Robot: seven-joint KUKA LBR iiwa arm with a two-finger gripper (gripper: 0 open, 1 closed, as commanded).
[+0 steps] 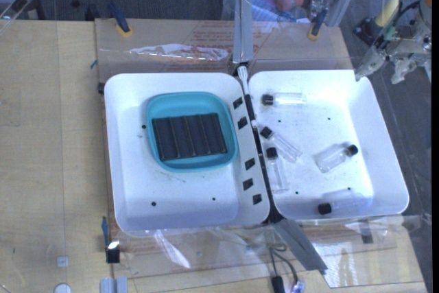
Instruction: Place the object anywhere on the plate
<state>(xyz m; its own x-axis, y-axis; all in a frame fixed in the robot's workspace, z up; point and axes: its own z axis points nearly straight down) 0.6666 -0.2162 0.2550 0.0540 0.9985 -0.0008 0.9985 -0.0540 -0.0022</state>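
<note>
Teal plate [156, 156] with a dark ribbed insert [188, 136] sits in the middle of the left bin [123, 195], and nothing else is on it. What we've got to move are the clear vials with black caps, and all five lie on their sides in the right bin [384, 168]. One vial [285, 99] is at that bin's 11 o'clock. Two more [282, 145] [277, 173] are close together near the divider at 9 o'clock. A fatter one [335, 156] lies around the centre, tilted with its cap toward 2 o'clock. The last [343, 205] is down at 6 o'clock against the front wall. The fingers [396, 60] hang at the frame's 2 o'clock, just past the right bin's far corner and well apart from every vial. We can't tell whether they're apart or together. The surface [41, 147] is pale wood.
</note>
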